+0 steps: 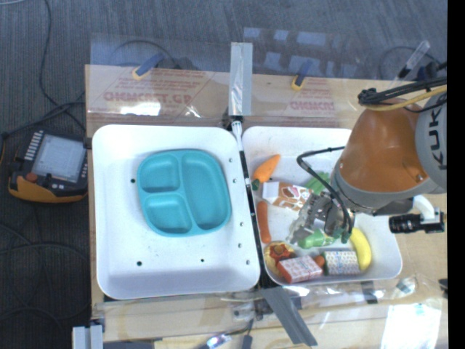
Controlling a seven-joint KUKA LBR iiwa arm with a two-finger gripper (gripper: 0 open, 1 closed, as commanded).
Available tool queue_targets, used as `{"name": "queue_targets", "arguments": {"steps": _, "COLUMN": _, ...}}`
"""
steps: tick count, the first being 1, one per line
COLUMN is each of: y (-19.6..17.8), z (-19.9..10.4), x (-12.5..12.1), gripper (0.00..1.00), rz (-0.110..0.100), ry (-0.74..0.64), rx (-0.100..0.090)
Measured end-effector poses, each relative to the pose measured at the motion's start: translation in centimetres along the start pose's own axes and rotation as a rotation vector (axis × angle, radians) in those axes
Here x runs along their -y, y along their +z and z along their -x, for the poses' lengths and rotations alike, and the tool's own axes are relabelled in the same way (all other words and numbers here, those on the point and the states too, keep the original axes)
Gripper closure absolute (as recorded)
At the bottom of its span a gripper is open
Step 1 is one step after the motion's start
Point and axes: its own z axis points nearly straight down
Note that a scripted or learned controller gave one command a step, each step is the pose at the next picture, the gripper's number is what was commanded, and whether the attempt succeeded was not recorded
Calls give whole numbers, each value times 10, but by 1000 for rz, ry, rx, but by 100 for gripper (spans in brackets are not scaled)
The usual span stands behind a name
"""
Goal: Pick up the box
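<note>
Two white bins sit side by side on the table (102,100). The left bin (116,267) holds a blue divided tray (184,192). In the right bin (385,264), the red box (299,269) lies near the front edge, beside a banana (360,248) and a carrot (266,168). The end effector (317,224) hangs just above the box, over a green item (314,240); whether it is spread or pressed together, I cannot tell.
</note>
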Motion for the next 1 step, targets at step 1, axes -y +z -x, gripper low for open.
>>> {"name": "queue_targets", "arguments": {"steps": 1, "y": 0, "z": 7, "x": 14, "gripper": 100, "rz": 1, "ry": -473, "rx": 0}}
